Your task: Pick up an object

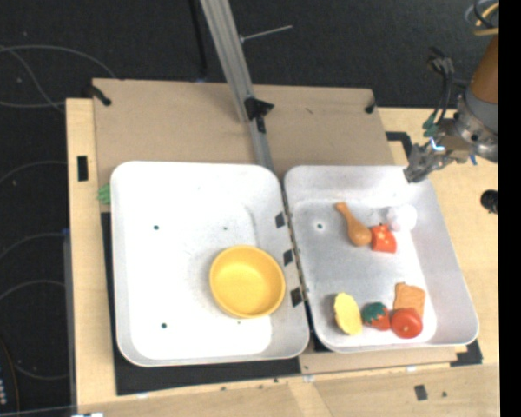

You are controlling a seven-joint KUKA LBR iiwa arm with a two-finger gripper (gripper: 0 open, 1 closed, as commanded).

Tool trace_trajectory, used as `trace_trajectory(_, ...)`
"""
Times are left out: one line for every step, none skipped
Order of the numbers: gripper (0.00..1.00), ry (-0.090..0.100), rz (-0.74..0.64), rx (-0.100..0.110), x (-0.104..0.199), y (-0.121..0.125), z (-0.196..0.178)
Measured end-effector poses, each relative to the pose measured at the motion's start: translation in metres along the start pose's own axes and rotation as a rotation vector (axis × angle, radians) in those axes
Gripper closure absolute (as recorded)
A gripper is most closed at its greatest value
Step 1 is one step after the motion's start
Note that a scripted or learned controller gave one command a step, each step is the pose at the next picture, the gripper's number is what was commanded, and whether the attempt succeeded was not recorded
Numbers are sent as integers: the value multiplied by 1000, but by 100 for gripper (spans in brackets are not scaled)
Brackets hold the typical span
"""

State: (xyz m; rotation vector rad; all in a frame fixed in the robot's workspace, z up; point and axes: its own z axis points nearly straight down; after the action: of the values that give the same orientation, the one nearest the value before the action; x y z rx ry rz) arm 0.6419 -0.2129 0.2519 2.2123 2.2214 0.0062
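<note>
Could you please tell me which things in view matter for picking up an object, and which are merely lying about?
For the job:
end effector
yellow plastic bowl
tan toy drumstick
yellow toy lemon
red toy tomato
small red toy piece

Lying about:
grey metal pole
loose cables

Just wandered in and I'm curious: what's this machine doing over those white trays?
A robot arm is set to pick up an object. Its gripper hovers at the far right corner of the right bin, holding nothing. That bin holds small toy foods, including a tomato and a lemon. The left bin has a yellow bowl.
</note>
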Motion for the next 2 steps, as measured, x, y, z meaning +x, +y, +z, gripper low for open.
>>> trace_trajectory(100,-3,-2,8,-3,0,-43)
trace_trajectory(100,1,-1,8,52,-10,-29)
